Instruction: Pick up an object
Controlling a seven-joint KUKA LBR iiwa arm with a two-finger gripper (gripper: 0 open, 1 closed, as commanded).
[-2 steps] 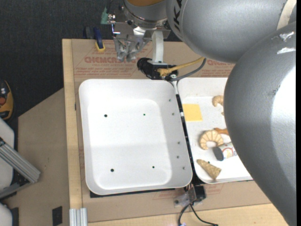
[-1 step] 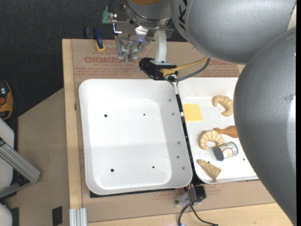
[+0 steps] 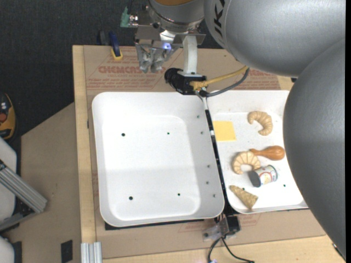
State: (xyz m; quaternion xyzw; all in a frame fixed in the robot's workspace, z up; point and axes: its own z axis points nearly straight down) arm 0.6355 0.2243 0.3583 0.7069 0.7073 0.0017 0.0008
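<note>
My gripper [image 3: 150, 63] hangs above the far edge of the left bin [image 3: 109, 147], over the cardboard behind it, with nothing visible between its fingers. In the right bin [image 3: 274, 100] lie a yellow square slice [image 3: 224, 130], a croissant [image 3: 261, 121] at the back, a second croissant [image 3: 246, 160], an orange-brown drumstick shape [image 3: 270, 153], a small can [image 3: 262, 176] on its side and a tan wedge [image 3: 244, 195] near the front edge. All of these lie well to the right of and nearer than the gripper.
The big grey arm covers the top right and the right bin's right side. A blue and yellow clamp [image 3: 115, 45] sits on the cardboard's far edge, left of the gripper. A metal rail [image 3: 22, 190] lies off the bench at the left.
</note>
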